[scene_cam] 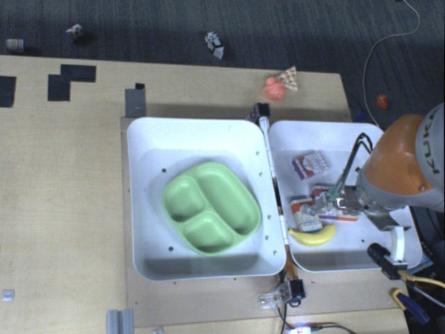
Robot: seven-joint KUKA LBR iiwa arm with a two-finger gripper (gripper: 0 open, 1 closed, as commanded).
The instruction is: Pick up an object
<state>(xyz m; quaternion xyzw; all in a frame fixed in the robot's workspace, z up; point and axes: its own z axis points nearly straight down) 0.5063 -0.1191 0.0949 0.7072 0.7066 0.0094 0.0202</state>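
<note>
Left bin (139, 186): a green three-compartment tray (211, 207), near the middle. Right bin (361, 256): a small packet (311, 163) toward the back, a yellow banana (312, 236) by the front wall, red-and-white wrappers (309, 211) between them. Gripper (334, 200) low over those wrappers, touching or just above; cannot tell. Wooden bench (62, 200) around both bins, dark carpet (174, 12) beyond. Open room in the right bin's back corners.

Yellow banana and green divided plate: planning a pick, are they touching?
Apart. The camera view shows the yellow banana in the right bin, the green divided plate in the left.
</note>
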